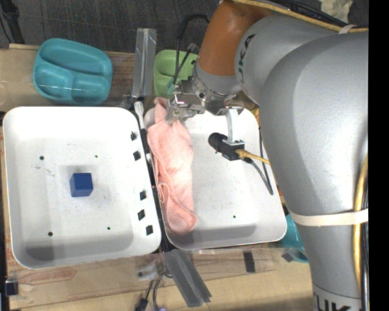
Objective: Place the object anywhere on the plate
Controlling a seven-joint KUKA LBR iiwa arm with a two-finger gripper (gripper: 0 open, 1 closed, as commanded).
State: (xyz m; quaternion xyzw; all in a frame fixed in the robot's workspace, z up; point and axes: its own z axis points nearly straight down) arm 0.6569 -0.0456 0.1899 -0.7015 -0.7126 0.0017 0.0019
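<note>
Two white bins side by side on the bench (71, 276). Left bin (26, 238): one blue cube (82, 184) on the floor, left of centre, clear of all walls. Right bin (236, 196): pink cloth (172, 167) stretched near-to-far along the left wall, far end bunched up. Gripper (177, 109) sits at that far end of the cloth (contact can't be made out). Arm (305, 109) comes in from the right, covering the bin's right side. Beyond the left bin, a teal divided plate (72, 70) on the bench. A green dish (166, 70) lies beyond the right bin, partly behind the wrist.
</note>
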